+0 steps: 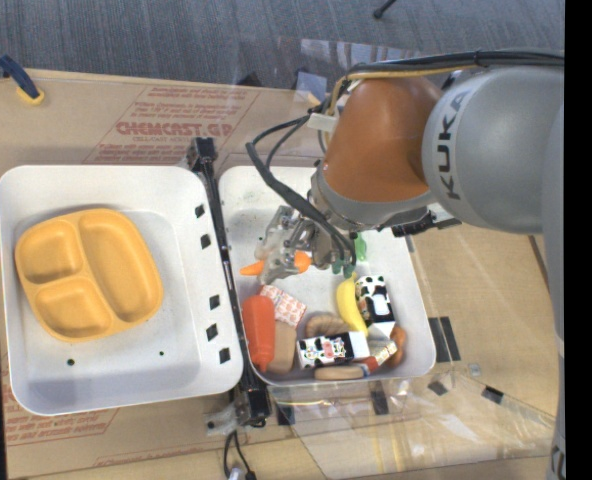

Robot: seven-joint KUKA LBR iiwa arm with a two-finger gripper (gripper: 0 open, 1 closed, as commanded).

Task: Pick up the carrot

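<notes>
One tapered orange carrot (276, 264) — metal fingers (294, 240) touching.

Left bin (16, 368): yellow divided tray (86, 270). Right bin (238, 193): banana (350, 304), red sausage (259, 332), two cow-print cartons (326, 350) (crowded together).

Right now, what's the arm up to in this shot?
The arm is down in the right bin, with its gripper low over the carrot near the bin's middle. The carrot lies right at the fingers, its tip pointing toward the divider, but I can't tell whether it is actually gripped. The other toy food, including a banana and a hot dog, sits piled at the near end of that bin. The left bin holds a yellow tray.
</notes>
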